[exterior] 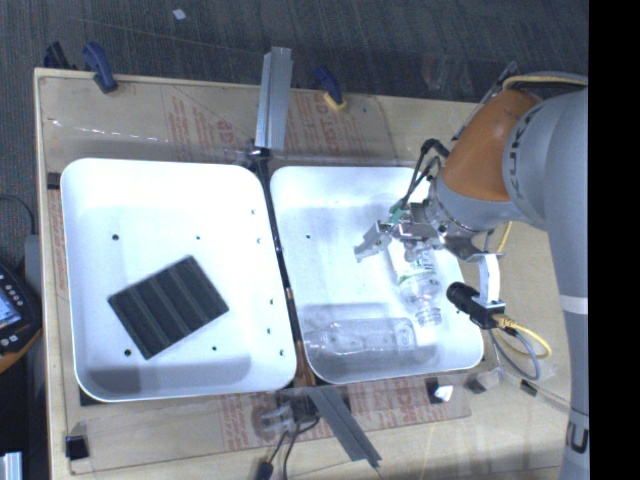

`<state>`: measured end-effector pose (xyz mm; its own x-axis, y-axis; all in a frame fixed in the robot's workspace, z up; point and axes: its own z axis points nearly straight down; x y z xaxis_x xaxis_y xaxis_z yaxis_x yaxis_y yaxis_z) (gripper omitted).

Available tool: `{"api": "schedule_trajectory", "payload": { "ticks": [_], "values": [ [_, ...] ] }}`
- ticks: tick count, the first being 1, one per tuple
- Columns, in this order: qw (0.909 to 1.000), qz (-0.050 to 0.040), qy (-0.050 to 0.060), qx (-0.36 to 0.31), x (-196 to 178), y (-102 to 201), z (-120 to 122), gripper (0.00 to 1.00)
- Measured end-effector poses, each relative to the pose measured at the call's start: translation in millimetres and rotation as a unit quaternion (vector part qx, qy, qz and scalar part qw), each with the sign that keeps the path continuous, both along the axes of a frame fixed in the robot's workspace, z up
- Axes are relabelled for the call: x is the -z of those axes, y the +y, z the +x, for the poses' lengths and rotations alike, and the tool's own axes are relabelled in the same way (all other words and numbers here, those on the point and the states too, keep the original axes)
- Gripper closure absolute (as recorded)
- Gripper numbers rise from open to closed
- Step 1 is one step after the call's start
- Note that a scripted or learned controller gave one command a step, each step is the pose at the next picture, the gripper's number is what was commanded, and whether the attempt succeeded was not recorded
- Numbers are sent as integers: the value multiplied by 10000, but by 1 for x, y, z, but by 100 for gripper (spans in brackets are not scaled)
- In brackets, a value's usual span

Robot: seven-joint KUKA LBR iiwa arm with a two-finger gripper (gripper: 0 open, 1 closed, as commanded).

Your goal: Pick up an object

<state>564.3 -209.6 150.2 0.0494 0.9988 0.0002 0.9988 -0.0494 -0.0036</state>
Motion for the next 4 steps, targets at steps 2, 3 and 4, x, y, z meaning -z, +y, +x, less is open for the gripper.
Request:
{"api": "schedule_trajectory", "payload": {
  "ticks": [2,3,4],
  "values": [
    [10000,-1,-2,5,0,0,0,0],
    [10000,-3,3,-20,-10,0,1,100],
    [10000,-5,3,-22,-10,0,1,0]
  ]
}}
